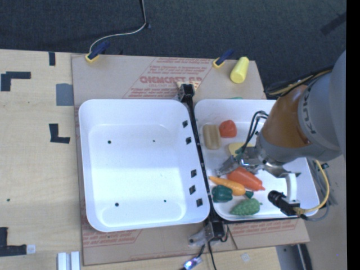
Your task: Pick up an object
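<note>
Pincer (241, 161) is down in the right bin (304, 198), over the red pepper (246, 178) and touching or nearly so; can't tell its opening or whether it has a grip. Just beside: orange carrot (226, 183), green pepper (221, 193), green leafy piece (246, 207). Further up: beige block (211, 136), red-orange tomato (228, 129). Left bin (93, 117) holds nothing picked. Yellow cylinder (239, 70) sits on the table. Judgement: at the grasp stage, nothing lifted yet.

Cardboard sheet (163, 80) w/ red print lies on the worktop (34, 151), under both white bins. Yellow cylinder (239, 70) on the cardboard's far right corner. Blue-yellow clamps at the cardboard's far edge: one at far left corner (96, 50), one near the cylinder (223, 57). Black tape marks (56, 134) along worktop's left side. White cable (132, 30) runs from the left clamp.
</note>
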You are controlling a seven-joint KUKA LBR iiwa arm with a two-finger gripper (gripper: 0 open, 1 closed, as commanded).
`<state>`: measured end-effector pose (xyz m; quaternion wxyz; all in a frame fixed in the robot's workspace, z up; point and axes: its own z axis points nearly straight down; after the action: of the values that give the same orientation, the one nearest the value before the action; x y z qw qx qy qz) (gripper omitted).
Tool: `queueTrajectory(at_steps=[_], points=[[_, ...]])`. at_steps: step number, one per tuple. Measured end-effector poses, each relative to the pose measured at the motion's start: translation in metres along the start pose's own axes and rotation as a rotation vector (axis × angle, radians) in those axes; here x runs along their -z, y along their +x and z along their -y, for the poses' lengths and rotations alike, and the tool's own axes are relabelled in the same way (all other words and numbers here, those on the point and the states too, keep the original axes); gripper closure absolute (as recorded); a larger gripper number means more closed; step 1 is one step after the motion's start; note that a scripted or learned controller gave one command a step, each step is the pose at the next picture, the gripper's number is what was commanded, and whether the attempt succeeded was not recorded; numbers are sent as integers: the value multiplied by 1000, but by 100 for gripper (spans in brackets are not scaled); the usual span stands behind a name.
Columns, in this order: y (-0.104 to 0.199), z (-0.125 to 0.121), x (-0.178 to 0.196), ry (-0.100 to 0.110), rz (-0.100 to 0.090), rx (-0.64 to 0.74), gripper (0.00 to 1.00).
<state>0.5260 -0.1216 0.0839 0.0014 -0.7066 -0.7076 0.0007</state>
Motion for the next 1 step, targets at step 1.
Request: queueTrajectory(at_steps=[1], points=[[-1,-4,11,-8,2,1,100]])
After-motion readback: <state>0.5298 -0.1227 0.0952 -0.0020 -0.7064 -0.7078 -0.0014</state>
